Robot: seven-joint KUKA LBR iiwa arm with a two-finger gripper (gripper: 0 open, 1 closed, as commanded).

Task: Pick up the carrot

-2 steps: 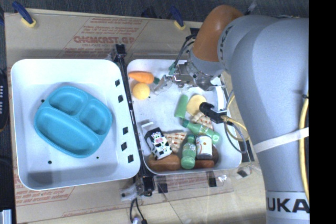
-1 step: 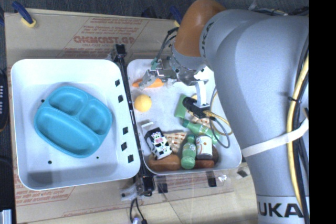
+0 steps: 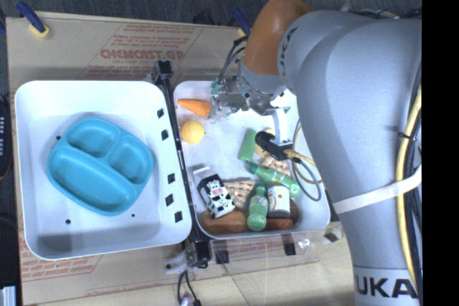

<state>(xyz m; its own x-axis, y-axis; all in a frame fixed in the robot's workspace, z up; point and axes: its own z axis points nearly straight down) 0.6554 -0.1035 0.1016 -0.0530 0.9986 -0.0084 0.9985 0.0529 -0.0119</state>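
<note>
Smooth orange tapered plastic carrot (image 3: 194,107): lying in the right shallow white plastic bin (image 3: 314,220), far-left corner, just above a small round yellow ball (image 3: 192,132). Metal two-finger gripper (image 3: 221,109): at the carrot's thick end; finger opening and grasp cannot be told.

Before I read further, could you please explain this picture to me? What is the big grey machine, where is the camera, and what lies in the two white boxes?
The grey machine is a robot arm, seen from a camera fixed above the bench. Its tool is low in the right bin, beside the carrot; whether it holds anything is unclear. That bin also has a yellow ball, a cow toy and bottles. The left bin holds a blue divided plate.
</note>
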